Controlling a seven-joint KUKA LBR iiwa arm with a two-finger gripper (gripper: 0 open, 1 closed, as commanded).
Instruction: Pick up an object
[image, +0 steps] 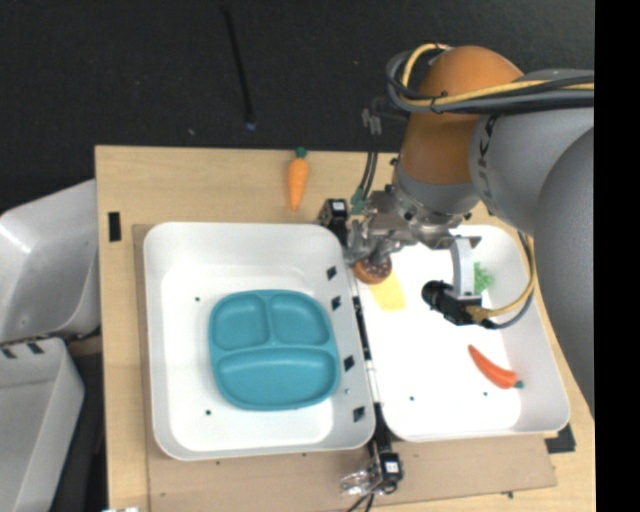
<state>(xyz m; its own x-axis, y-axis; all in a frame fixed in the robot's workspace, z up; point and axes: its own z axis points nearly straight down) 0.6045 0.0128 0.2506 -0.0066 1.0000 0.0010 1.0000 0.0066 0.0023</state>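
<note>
Counter (120, 190), light wood, carrying two shallow white bins side by side; positions are given relative to the seam where the bins meet.

Item 1. Left bin (165, 300), left of the seam. Holds a teal divided plate (272, 348), lying flat near its middle, well apart from the hand.

Item 2. Toy carrot (297, 178), orange with a green top, on the bare counter beyond the left bin, up and left of the seam's far end. Stands nearly upright along the view, outside both bins.

Item 3. Hand (372, 262), just right of the seam at its far end, low over the right bin. Whether it is spread or pressed together I cannot tell; nothing is visibly pinched.

Item 4. Yellow piece (388, 294), just right of the seam, directly below the hand, seemingly touching or nearly so. The likeliest target, in my judgement; the move turns on a short straight descent.

Item 5. Right bin (540, 400). Also holds a green piece (483, 277) partly behind cabling, and a red-orange pepper (494, 366) lying aslant, far right of the seam.
</note>
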